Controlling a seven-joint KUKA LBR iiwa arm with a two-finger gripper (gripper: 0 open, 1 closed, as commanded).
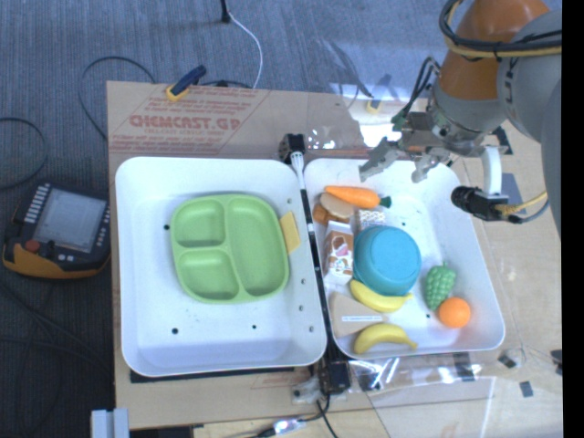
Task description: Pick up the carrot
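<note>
**Carrot lies at the back of the right bin, pincer spread above it**

The carrot (352, 196) rests on its side at the far left of the right bin (482, 245), touching a brown packet (334, 211) and just behind a blue bowl (388, 258); the pincer (401, 162) hangs over the bin's back rim, fingers spread and holding nothing, near the carrot but apart from it; two bananas (376, 297), green grapes (439, 285) and an orange (453, 312) fill the front; a green divided plate (227, 247) sits in the left bin (146, 336) on the desk (137, 108).
</note>
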